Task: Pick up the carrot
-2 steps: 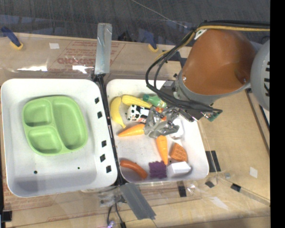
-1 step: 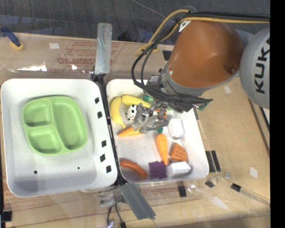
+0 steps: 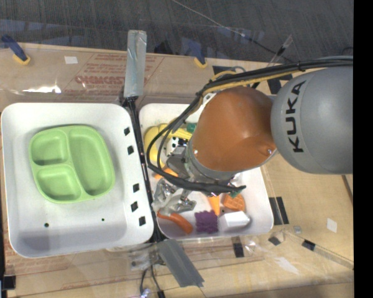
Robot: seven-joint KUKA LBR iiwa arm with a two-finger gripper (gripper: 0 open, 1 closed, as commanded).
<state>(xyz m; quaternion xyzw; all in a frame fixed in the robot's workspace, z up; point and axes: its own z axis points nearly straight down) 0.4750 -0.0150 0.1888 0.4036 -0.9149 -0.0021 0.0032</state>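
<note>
Looming closest to the lens, the arm's orange band and grey body hang over the right bin, hiding most of what lies inside it. Below the band the hand is down among the clutter at the bin's near left, and whether it is open or closed I cannot tell, since its metal parts blur into the items around it. The carrot lies along the near edge of that bin, just near of the hand and touching or almost touching a purple piece to its right. A white block sits right of the purple piece, with an orange item just beyond it and yellow things at the far left of the bin. The likely trouble is crowding: the carrot sits tight against the bin's near wall, so a finger could land on the rim or the purple piece and nudge the carrot aside, or the hand could come up with a neighbour instead. In the left bin, a green divided tray lies well apart and does not interfere. Dark cables looping near the wrist might also snag on things.
</note>
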